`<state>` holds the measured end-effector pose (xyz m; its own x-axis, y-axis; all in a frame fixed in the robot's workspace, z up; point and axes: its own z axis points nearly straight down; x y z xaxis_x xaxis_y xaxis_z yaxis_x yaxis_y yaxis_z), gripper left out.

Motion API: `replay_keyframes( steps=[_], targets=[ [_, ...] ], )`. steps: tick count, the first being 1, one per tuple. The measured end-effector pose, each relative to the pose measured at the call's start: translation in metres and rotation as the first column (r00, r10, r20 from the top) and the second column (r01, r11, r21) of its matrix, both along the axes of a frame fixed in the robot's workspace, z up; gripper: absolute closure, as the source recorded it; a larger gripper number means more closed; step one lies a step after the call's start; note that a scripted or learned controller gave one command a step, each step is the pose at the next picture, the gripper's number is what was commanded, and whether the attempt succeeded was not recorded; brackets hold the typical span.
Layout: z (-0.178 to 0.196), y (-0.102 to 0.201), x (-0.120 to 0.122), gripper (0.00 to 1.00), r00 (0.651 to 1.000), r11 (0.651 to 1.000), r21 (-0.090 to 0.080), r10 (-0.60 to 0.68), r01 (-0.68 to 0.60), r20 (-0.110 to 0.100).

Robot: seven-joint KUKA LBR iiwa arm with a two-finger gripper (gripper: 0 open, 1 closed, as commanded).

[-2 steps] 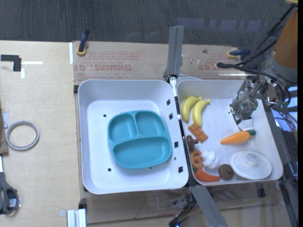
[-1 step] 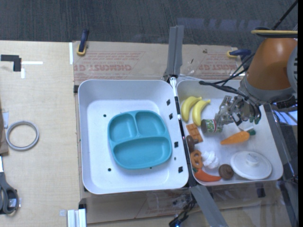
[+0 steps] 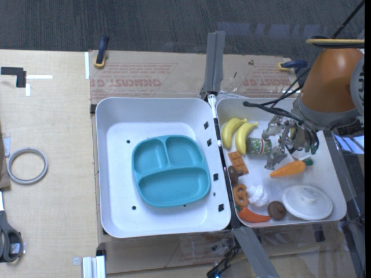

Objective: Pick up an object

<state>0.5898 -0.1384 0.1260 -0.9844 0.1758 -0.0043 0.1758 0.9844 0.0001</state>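
Note:
My gripper [image 3: 274, 149] hangs in the right bin [image 3: 336, 172], below the orange band of the arm [image 3: 330, 80]. Its fingers stand open with nothing held between them. Just to its left lies a small green and white can [image 3: 258, 146], whose right end is close to the fingertips. An orange carrot [image 3: 288, 168] lies just below the gripper. Two yellow bananas [image 3: 236, 133] lie left of the can.
The right bin also holds a white round lid [image 3: 306, 201], a brown ball [image 3: 277, 209], a waffle piece [image 3: 238, 163], a pretzel [image 3: 240, 194] and a red pepper [image 3: 252, 215]. A blue divided plate [image 3: 171, 171] sits in the left bin [image 3: 110, 155]. A tape roll [image 3: 26, 165] lies on the bench.

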Motion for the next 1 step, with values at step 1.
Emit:
replay_keyframes(
  steps=[1],
  targets=[
    [-0.0339, 0.0379, -0.0177, 0.00, 0.993, 0.993, 0.001, -0.118, 0.118, -0.003]
  ],
)
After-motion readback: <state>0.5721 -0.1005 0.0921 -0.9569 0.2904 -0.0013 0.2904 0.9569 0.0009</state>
